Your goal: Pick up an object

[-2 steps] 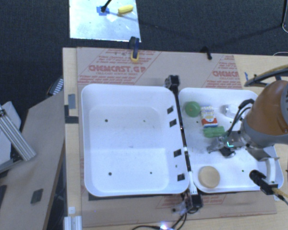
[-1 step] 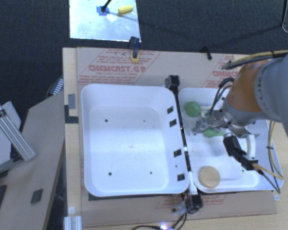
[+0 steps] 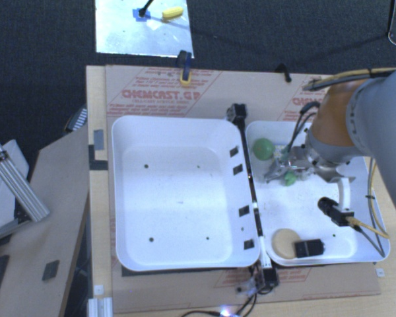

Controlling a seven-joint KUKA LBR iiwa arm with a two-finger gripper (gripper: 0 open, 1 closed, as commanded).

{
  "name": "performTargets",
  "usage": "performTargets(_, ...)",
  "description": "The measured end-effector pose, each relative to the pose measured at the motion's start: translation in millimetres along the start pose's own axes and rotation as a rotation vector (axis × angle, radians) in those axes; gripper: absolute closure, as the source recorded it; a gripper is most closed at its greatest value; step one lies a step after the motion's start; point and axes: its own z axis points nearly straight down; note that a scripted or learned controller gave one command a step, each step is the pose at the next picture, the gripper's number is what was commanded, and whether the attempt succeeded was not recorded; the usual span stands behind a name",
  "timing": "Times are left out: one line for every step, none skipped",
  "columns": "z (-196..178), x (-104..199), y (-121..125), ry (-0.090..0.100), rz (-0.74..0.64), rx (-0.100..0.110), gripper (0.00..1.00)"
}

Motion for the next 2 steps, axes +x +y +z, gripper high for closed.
performTargets(0.1, 17.3, 38.6, 0.000, -0.002, 0.001, 0.00)
performTargets(-10.7, 15.9, 37.2, 0.000, -0.003, 0.004, 1.00)
